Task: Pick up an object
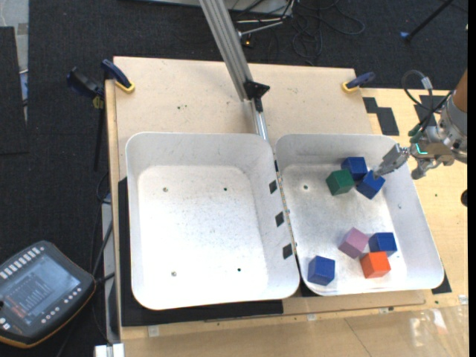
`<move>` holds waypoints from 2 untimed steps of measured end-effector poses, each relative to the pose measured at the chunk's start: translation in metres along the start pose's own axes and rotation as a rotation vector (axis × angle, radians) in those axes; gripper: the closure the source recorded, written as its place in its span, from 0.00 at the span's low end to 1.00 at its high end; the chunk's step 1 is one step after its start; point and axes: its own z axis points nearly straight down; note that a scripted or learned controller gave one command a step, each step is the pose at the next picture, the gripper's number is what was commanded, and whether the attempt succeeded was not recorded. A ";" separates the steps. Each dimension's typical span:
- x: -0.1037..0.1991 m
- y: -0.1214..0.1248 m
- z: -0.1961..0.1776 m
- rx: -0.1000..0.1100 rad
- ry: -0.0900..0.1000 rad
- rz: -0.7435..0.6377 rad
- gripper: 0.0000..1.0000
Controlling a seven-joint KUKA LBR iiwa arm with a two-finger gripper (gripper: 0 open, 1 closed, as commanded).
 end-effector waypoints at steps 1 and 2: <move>0.004 0.003 0.063 0.006 0.002 0.002 0.00; 0.014 0.001 0.114 0.005 0.002 0.002 0.00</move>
